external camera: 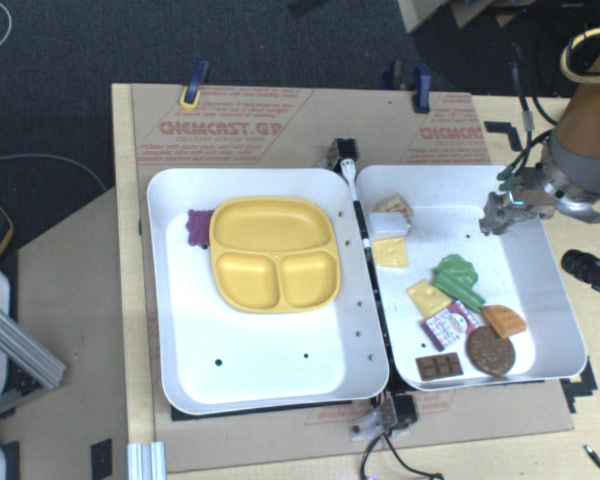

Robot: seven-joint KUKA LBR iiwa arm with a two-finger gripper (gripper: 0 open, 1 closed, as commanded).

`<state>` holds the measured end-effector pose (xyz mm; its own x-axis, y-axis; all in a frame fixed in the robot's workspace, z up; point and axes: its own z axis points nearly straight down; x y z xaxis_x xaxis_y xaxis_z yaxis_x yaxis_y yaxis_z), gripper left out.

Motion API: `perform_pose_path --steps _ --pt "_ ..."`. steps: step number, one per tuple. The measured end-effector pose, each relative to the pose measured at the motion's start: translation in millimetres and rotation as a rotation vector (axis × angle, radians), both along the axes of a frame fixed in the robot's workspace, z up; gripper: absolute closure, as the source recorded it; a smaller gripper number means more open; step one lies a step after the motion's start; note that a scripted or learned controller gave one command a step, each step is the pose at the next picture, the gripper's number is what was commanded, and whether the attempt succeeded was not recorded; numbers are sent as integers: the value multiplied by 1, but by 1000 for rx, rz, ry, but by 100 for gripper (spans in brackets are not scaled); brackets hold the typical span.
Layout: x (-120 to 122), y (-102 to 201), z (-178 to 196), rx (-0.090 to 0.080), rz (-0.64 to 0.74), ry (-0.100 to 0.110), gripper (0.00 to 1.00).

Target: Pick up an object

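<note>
Your worktop [280, 118] carries two white bins side by side — the left bin [180, 298] holds a yellow divided tray [275, 252] with a purple item [198, 227] touching its left edge. The right bin [560, 318] holds the small things to pick from: a green toy [458, 279], a round brown cookie [491, 351], yellow cheese pieces [390, 253] and a chocolate bar [440, 367]. The end effector [502, 211] hangs over the right bin's upper right part, apart from the items — you cannot tell how it is set.
</note>
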<state>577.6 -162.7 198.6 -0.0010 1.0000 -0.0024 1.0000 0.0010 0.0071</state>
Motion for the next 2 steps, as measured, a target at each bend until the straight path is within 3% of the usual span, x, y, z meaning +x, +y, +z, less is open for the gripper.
perform_pose_path --steps 1,2 --pt "1 0 28 0 0 2 100" --pt "-19 44 18 4 2 11 100"
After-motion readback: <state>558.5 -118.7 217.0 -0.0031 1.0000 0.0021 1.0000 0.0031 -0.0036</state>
